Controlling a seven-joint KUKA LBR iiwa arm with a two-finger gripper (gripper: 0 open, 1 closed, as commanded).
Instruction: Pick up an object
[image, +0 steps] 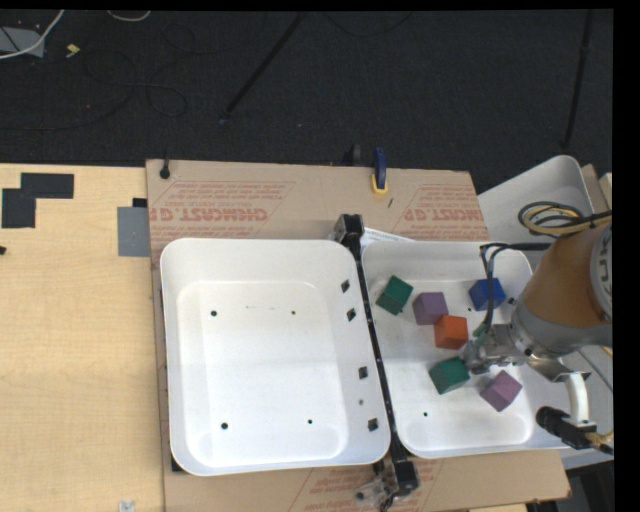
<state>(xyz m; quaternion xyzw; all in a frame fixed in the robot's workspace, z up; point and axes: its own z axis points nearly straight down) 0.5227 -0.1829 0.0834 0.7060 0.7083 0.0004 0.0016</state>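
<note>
Gripper (487, 352) down low in right bin (420, 440), in among the blocks; whether holding anything: can't tell, too small and partly under the wrist. Nearest candidate the lower green block (449, 375), just beside gripper on its left, poss. touching. Orange block (451, 331) right above that, near; lower purple block (501, 390) just beside gripper on the other side. Further off: upper purple block (430, 307), upper green block (395, 295), blue block (487, 293) near the far wall, partly behind a dark cable. Left bin (175, 300) w/ nothing to grab in it. Risks, as judged: tight cluster, so could land on a block instead of straddling it, or shove green into orange and skew both; might pinch two at once, or a corner only, then slip on lift. Tilted blocks likely to twist out. Bin wall close on arm side, so little room for correction w/o nudging the purple one.
</note>
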